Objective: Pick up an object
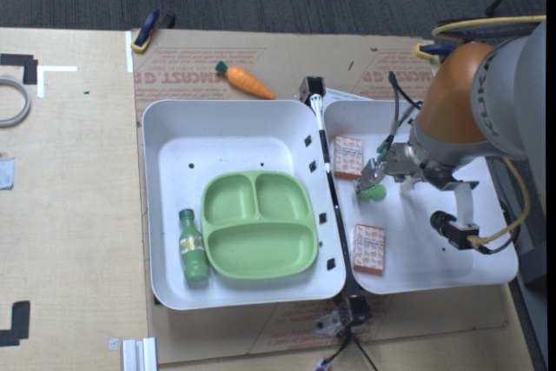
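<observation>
- Camera view: a light wooden bench (pixel 69 213) with a cardboard sheet (pixel 195 65) under two shallow white bins, dark floor across the top of the frame.
- An orange carrot (pixel 246 81) lies on the cardboard above the left bin (pixel 165 143).
- The left bin holds a green divided plate (pixel 259 226) and, just left of it, a green bottle (pixel 192 246).
- The right bin (pixel 486 269) holds two small red-and-white packets, one upper left (pixel 347 156), one lower left (pixel 368 248).
- The gripper (pixel 373 181) is low in the right bin, its fingers narrowed around a small green object (pixel 374 193) between the packets.
</observation>
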You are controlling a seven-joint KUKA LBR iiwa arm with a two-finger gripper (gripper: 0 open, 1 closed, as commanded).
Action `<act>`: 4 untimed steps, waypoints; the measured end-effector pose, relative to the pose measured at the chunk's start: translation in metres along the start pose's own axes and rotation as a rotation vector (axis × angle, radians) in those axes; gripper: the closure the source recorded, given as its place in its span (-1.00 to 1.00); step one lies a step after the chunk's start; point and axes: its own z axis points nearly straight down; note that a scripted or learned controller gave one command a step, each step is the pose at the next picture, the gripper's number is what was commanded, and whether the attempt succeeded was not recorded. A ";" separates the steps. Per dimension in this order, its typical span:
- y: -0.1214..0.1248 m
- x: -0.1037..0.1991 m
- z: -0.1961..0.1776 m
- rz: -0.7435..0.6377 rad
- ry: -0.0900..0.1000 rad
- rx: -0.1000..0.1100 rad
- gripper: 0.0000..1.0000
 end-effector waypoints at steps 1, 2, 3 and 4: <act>0.065 0.055 -0.097 0.041 -0.001 0.000 -1.00; 0.005 0.108 -0.097 -0.085 0.000 0.002 -1.00; -0.004 0.064 -0.097 -0.448 0.000 -0.001 -1.00; -0.022 0.084 -0.097 -0.648 0.000 -0.001 -1.00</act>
